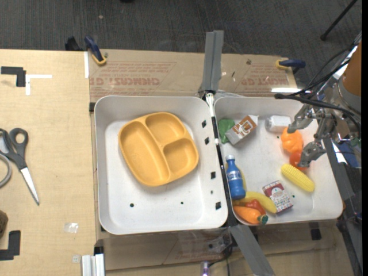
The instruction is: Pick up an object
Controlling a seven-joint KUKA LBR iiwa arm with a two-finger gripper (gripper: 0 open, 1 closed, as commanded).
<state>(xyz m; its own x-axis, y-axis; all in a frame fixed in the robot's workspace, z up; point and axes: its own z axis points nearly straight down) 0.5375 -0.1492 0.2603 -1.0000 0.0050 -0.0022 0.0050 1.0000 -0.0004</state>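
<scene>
My gripper (305, 135) hangs over the right bin's (270, 154) far right side. Its two fingers stand apart, one at the back (299, 119) and one nearer the front (311, 152), so it is open. An orange toy pepper (291, 142) lies just left of the gap, touching or nearly touching the fingers; nothing is clearly gripped. A yellow corn cob (298, 177) lies just in front of the gripper. A white object (278, 122) sits behind the pepper. A small carton (242, 129), a green item (226, 126), a blue bottle (234, 177), a red-and-white box (277, 195), a banana (260, 200) and an orange carrot (247, 213) are spread across the bin.
The left bin (115, 206) holds a yellow divided plate (159, 148). A grey divider (213, 68) runs between the bins at the back. Scissors (22, 163) lie on the wooden bench far left. Cables and arm parts crowd the right edge (339, 96).
</scene>
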